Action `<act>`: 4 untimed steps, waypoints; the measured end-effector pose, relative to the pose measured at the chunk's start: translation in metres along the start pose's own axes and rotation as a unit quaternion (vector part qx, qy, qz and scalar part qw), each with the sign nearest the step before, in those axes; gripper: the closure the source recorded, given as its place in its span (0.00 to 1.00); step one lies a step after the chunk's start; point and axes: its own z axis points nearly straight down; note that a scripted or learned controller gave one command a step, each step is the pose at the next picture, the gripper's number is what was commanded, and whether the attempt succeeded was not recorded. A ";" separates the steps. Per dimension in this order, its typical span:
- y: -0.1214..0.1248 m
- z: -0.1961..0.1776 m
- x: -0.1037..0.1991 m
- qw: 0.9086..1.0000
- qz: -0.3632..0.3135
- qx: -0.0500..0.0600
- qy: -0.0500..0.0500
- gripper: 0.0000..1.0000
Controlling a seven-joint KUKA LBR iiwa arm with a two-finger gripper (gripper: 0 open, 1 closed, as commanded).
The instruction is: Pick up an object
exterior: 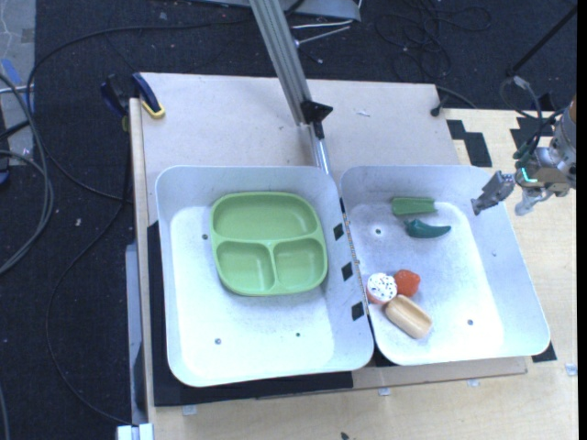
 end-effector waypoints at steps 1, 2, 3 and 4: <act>0.000 -0.001 0.000 1.000 0.000 -0.001 0.000 0.00; -0.001 0.046 -0.008 1.000 0.001 0.001 0.000 0.00; 0.004 0.096 0.001 1.000 -0.001 0.000 0.000 0.00; 0.001 0.157 0.009 1.000 0.000 0.002 0.001 0.00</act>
